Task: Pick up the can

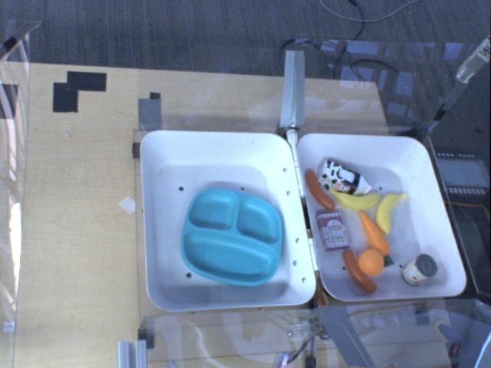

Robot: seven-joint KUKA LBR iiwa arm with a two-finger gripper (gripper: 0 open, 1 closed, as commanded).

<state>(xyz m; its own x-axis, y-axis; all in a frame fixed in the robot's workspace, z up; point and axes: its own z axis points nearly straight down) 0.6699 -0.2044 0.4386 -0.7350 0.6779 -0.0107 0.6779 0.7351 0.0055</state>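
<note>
The can (420,269) is small and pale with a grey end. It lies on its side in the near right corner of the right bin (409,153). An orange (370,263) sits about a hand's width to its left, and the bin's front wall runs just below the can.
The right bin also holds a cow-patterned carton (341,178), two bananas (374,204), a carrot (374,233), two sausages (319,191) and a small dark red box (332,230). In the left bin (175,167) lies a blue divided plate (232,236). A metal post (291,90) stands behind the bins.
</note>
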